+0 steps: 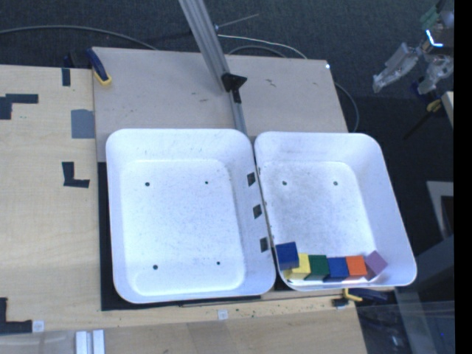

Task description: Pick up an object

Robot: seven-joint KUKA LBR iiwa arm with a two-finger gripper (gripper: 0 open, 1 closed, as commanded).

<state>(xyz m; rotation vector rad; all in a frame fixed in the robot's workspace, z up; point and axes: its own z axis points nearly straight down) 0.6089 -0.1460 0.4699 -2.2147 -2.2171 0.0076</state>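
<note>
A row of small blocks lies along the front wall of the right bin (pixel 318 139): a blue block (pixel 286 253) on top of a yellow one (pixel 299 269), then green (pixel 318 265), blue (pixel 338 268), orange (pixel 356 265) and purple (pixel 375 261). My gripper (pixel 407 80) hangs at the far upper right, outside the bins and well away from the blocks. Its two fingers are spread apart, with nothing between them.
The left bin (pixel 177 136) sits beside the right one, with black clips along the shared edge. A slanted metal rail (pixel 206 32) runs from the top to the gap between the bins. A yellow-blue clamp (pixel 99 67) lies at the bench's back left. Cables cross the dark floor behind.
</note>
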